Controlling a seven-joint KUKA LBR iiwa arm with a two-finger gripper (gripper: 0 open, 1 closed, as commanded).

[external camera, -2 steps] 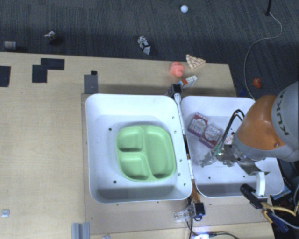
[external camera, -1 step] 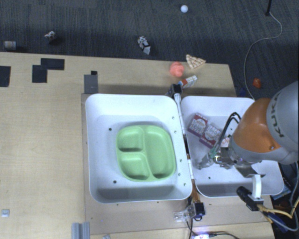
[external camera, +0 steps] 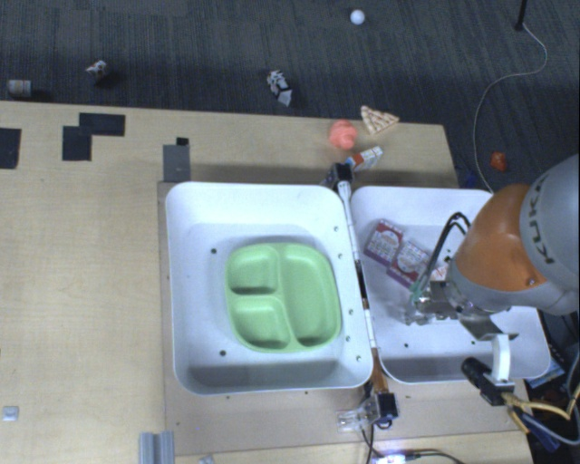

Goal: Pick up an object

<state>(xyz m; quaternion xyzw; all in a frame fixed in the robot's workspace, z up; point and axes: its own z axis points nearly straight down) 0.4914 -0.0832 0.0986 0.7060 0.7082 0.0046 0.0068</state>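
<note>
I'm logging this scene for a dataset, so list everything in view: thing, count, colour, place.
bins: 2, white, side by side on the bench
divided tray: 1, green, in the left bin
packet: 1, red and white, in the right bin, beside clear wrapping
ball: 1, pink-orange, on the bench behind the bins
wedge: 1, tan, at the bench's far edge
small ball: 1, white, on the dark floor
arm: 1, grey with orange band, over the right bin
gripper: 1, low in the right bin

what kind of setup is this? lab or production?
Likely a robotics lab bench for grasping trials, not production: two white bins side by side on a plywood bench, a KUKA arm reaching in, a green tray, and stray items on the carpet.
</note>
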